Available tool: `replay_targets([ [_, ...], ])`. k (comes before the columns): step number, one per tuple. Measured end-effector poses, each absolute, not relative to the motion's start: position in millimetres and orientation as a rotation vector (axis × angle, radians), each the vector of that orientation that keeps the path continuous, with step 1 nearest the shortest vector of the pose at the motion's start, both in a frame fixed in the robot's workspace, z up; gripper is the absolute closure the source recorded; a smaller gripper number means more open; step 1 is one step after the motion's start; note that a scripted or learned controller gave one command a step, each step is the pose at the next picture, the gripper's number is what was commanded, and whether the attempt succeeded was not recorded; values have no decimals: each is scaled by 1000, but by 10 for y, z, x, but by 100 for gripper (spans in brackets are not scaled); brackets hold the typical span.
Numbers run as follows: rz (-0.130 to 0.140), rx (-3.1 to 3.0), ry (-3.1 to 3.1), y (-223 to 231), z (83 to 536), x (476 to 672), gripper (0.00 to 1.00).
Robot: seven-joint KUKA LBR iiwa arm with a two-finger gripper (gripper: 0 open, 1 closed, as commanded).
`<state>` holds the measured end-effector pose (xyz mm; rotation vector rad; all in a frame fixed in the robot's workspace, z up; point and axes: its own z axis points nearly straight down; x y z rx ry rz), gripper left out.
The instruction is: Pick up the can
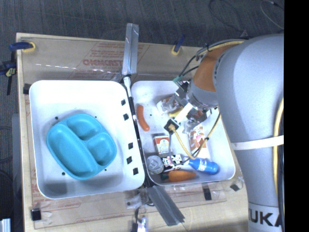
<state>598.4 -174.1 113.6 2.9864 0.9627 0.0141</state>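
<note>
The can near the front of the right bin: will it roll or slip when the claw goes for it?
The can seems to stand on end, its round top facing up, so it probably won't roll unless tipped. Its metal looks smooth, so it may slip. It is crowded by the bin wall, a carrot and a small box, so a nudge could jam it.

Even overhead light, soft shadows, slightly grainy pic w/ mild blur.

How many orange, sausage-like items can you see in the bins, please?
2. One sausage lies near the right bin's left wall; the other orange item lies along its near edge, beside the can. The arm may hide more.
</note>
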Motion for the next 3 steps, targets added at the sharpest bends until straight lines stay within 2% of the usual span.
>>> replay_targets([
  [1, -10, 3011, 910, -1654, 885, 5832, 0],
  [2, -10, 3051, 766, -1727, 2229, 6492, 0],
  [3, -11, 2965, 1048, -1125, 918, 6136, 0],
])
